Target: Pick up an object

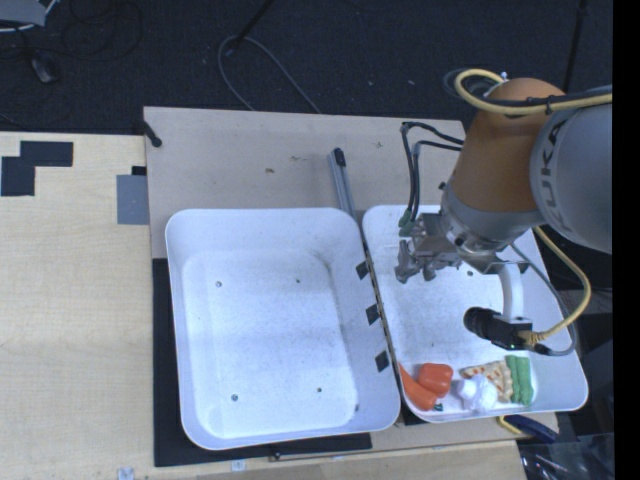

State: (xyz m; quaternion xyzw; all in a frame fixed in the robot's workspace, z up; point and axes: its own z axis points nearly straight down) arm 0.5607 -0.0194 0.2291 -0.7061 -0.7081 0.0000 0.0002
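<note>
My gripper [417, 268] hangs over the upper left part of the right bin [440, 318], under the grey arm with its orange band. Its fingers point down and nothing shows between them. Along the bin's front edge lie a red-orange object [434, 376], a smaller orange piece [419, 396], a white object [472, 392], a tan patterned piece [492, 373] and a green object [520, 380]. These objects are well below the gripper in the view and apart from it.
The left bin [200, 268] sits beside the right one, with black clips [372, 313] along the shared rims. A grey bar [343, 180] lies on the bench behind the bins. A black cylinder [495, 326] on the arm's cabling hangs over the right bin.
</note>
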